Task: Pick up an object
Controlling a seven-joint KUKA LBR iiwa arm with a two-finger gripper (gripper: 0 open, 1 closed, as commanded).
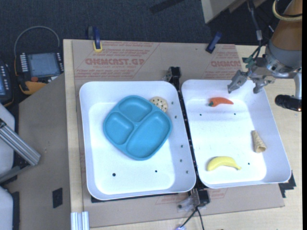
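This is a robotics lab. A bench (pixel 48 128) topped with a printed cardboard sheet (pixel 144 59) carries two shallow white bins (pixel 96 176) clamped side by side, with toy food and a blue divided plate (pixel 137 127) as test pieces. A grey and orange industrial arm (pixel 288 37) reaches in from the right. A handheld control pendant (pixel 41 63) with a coiled cable lies on dark carpet (pixel 120 8) beyond the bench, beside aluminium framing (pixel 17 143).

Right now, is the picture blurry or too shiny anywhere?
Camera view: mostly sharp and evenly lit; the banana and blue plate look crisp with soft shadows; the white bins are bright but not glaring; the pincer is slightly soft.
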